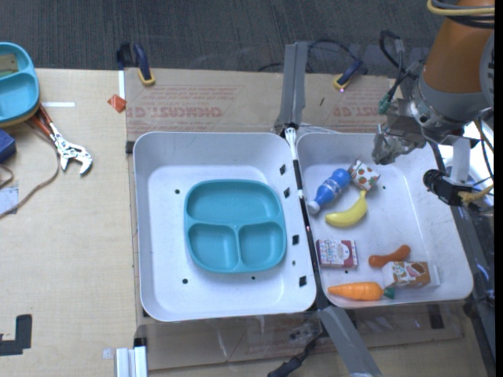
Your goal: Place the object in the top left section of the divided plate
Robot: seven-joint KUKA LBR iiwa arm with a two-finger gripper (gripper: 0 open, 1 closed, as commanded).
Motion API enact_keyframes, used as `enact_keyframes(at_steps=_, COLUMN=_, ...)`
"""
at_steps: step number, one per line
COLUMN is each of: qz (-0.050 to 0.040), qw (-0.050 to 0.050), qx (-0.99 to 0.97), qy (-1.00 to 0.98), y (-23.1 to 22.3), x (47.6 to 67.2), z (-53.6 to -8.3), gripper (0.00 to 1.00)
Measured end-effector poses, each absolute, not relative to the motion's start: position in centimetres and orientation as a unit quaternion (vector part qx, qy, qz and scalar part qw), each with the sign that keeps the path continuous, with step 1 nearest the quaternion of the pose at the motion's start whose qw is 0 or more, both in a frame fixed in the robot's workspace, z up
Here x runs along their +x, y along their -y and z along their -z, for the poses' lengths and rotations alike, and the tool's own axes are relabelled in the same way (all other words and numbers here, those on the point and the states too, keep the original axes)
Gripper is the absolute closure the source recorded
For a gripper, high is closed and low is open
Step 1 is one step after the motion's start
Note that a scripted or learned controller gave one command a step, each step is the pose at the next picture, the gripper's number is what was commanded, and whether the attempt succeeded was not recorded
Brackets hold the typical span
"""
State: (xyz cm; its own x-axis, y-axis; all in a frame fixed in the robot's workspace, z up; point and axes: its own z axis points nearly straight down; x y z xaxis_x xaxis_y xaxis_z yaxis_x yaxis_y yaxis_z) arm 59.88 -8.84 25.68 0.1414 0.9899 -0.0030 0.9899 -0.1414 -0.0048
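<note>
Two white bins are shown; the divided plate [235,225] is seated in the left bin [153,234]. Right of it, the gripper [387,149] is poised above a blue bottle [329,188]. No label is legible.

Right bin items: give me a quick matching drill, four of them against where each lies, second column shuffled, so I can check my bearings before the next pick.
Things:
1. banana
2. carrot
3. blue bottle
4. red and white carton

Places:
A. along the near edge of the right bin
B. between the banana and the carrot, by the bin's left wall
C. upper left of the bin, slanting, just above the banana
D. middle of the bin, curved, below the bottle

Pairs: 1-D, 2-A, 3-C, 4-B
</note>
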Motion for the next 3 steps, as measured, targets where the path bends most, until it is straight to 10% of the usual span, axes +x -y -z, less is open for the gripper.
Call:
enact_keyframes(at_steps=1, qz=-0.0023, qw=0.0, qx=-0.741, qy=0.671, y=8.5, x=63.1, z=-24.1, gripper=1.0)
enact_keyframes(at_steps=3, qz=-0.002, qw=0.0, qx=-0.756, qy=0.654, y=8.4, x=63.6, z=-24.5, gripper=1.0)
